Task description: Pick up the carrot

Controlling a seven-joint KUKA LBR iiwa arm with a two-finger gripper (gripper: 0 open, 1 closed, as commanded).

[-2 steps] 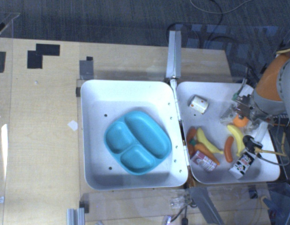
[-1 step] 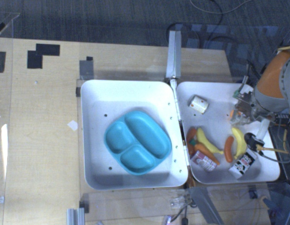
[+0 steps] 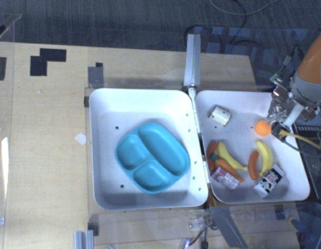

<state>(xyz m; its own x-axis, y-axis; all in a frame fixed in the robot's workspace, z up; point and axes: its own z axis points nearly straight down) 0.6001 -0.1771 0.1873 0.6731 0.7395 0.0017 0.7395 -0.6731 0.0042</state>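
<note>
The carrot (image 3: 253, 165), a short orange stick, lies in the right bin (image 3: 238, 100) beside a yellow banana (image 3: 264, 157). My gripper (image 3: 279, 121) hangs over the bin's right side, up and to the right of the carrot and well apart from it. It is just to the right of a small orange ball (image 3: 262, 128). I see nothing of the carrot at the gripper.
The right bin also holds a white can (image 3: 219, 115), a second banana (image 3: 230, 158) with orange-red pieces (image 3: 213, 150) beside it, a red packet (image 3: 226, 178) and a small carton (image 3: 268, 180). A blue divided tray (image 3: 152, 156) sits in the left bin (image 3: 106, 139).
</note>
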